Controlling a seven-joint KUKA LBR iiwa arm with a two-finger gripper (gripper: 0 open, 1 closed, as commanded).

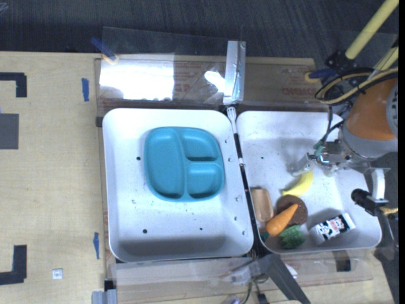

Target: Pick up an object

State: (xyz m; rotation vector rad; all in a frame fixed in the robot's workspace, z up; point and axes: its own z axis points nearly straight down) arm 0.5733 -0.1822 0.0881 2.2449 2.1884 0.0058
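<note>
On my monitor, the grey arm with its orange band [373, 116] reaches in from the right over the right-hand shallow white bin [272, 138], its gripper [323, 157] hanging above the bin's middle; I cannot tell from this angle what state it is in. Just below it lies a small yellow banana [300, 183], and toward the bin's near edge sit an orange toy carrot [281, 220], a round brown piece [296, 206], a green broccoli-like lump [292, 236], a tan bread-shaped block [261, 202] and a small black-and-white carton [333, 227]. The left-hand white bin [126, 233] holds a blue plastic divided plate [184, 163]. Both bins rest on the pale wooden surface [47, 170]
</note>
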